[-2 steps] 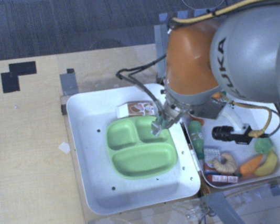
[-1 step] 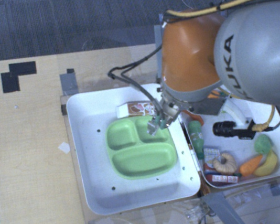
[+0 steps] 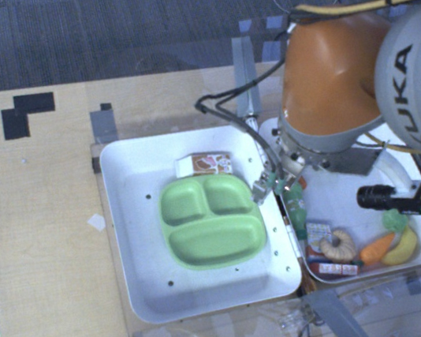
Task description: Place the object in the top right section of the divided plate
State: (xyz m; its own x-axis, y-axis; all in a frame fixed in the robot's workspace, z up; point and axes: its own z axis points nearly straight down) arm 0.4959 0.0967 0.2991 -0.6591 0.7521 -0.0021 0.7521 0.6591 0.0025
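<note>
Hovering at frame centre over the rim between the bins, the claw [image 3: 273,183] pinched a green bottle [image 3: 294,207], while the green divided plate [image 3: 211,221] at centre-left remained bare, placement pending.

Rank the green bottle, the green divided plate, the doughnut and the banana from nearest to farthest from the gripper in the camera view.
From the gripper:
1. green bottle, just below it at the right bin's left edge.
2. green divided plate, left, in the left bin.
3. doughnut, lower in the right bin.
4. banana, the right bin's lower right corner.
</note>
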